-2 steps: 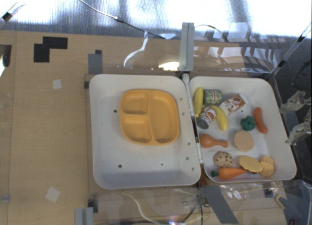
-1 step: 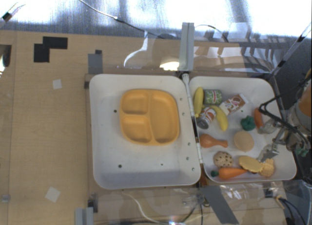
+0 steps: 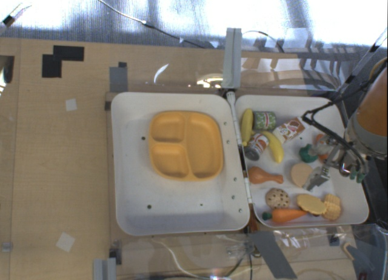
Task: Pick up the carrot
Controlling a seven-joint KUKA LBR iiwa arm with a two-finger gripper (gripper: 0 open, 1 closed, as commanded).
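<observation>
Carrot (image 3: pixel 287 215) lies untouched on the right bin (image 3: pixel 357 215) floor, at 6 o'clock by the front rim. Gripper (image 3: pixel 317 179) hovers toward 1 o'clock of it, jaw width indiscernible; approach and grasp remain.

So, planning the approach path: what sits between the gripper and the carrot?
In the camera view, a flat tan cracker-like piece lies between the gripper and the carrot.

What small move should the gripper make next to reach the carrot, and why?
Probably shift toward the bin's near edge and to the view's left: the gripper hangs over the right bin beside a round tan piece, while the carrot lies at the near wall.
</observation>
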